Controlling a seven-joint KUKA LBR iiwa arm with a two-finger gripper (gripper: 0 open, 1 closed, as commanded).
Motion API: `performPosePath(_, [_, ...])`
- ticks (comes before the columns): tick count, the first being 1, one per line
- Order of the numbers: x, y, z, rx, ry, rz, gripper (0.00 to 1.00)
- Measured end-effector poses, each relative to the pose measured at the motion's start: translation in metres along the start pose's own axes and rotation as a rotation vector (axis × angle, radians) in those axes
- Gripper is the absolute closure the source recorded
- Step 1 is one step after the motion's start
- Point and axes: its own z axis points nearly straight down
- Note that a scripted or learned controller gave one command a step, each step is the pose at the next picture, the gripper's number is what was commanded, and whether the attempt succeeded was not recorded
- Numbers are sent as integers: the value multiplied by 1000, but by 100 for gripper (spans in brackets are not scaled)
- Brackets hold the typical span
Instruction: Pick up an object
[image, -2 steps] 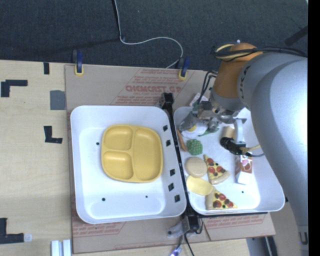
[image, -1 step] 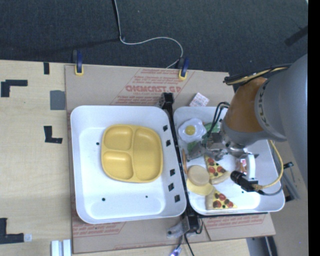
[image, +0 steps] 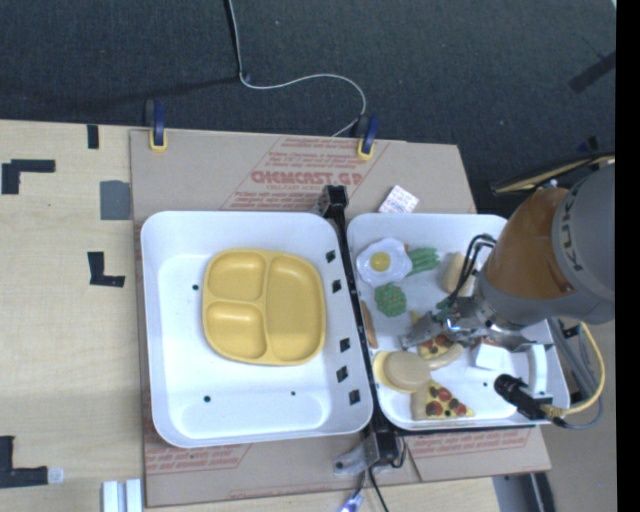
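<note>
The left bin (image: 170, 330) on the worktop (image: 60, 300) holds a yellow divided plate (image: 265, 305), lying flat near its middle. The right bin (image: 460, 222) carries toy foods: a fried egg (image: 382, 263) at the upper left, a green pea pod (image: 424, 259) beside it, a broccoli piece (image: 390, 299) below, a round tan biscuit (image: 405, 371) and a pizza slice (image: 440, 402) near the front edge. The end effector (image: 447, 328) hangs low over a second pizza slice (image: 437, 347); whether it is open or grips anything cannot be told.
</note>
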Motion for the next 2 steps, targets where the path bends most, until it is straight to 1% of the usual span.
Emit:
performPosePath(1, [37, 51, 0, -3, 0, -7, 0])
performPosePath(2, [-6, 17, 0, -3, 0, -4, 0])
